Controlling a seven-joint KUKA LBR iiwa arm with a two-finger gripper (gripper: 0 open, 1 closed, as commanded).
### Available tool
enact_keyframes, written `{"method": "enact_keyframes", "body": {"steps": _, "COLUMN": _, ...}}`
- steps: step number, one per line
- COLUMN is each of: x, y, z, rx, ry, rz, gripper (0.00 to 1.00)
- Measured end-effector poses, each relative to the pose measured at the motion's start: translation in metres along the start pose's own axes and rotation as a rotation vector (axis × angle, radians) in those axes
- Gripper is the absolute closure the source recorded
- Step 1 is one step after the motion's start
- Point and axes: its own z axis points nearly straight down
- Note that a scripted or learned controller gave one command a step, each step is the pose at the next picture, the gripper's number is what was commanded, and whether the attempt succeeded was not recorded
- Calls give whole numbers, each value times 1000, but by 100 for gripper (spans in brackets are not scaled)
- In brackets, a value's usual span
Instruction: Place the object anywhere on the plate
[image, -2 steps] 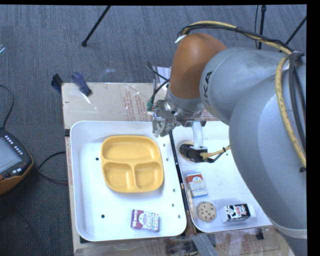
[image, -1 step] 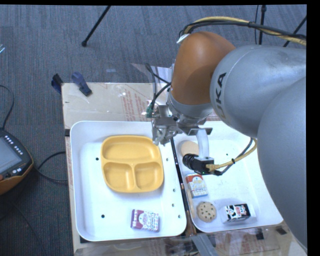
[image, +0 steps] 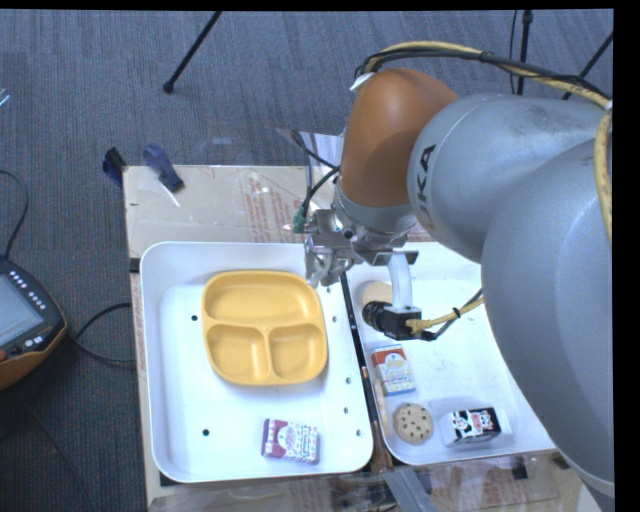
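The arm (image: 500, 200) is reaching in from the right and is hanging the gripper (image: 322, 264) over the right rim of the L bin (image: 150, 350), just beside the far right corner of the yellow plate (image: 265, 305). Gripper opening: cannot tell, since the wrist is covering it.

The plate (3 compartments) is lying flat in the L bin. A maroon carton (image: 290, 440) is lying in the same bin, near the front edge, apart from the plate.

The R bin (image: 450, 350) is holding:
- a tan round item (image: 377, 294), partly hidden, just right of the gripper;
- a red-white carton (image: 394, 370);
- a cookie (image: 412, 423);
- a black-white carton (image: 472, 424).

Cannot tell which item is the task obj.
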Motion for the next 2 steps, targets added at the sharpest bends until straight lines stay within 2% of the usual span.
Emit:
{"method": "enact_keyframes", "body": {"steps": 1, "x": -9, "y": -84, "z": 17, "rx": 1, "ry": 2, "rz": 3, "gripper": 100}}
{"method": "enact_keyframes", "body": {"steps": 2, "x": -26, "y": 0, "z": 38, "rx": -1, "ry": 1, "rz": 0, "gripper": 100}}
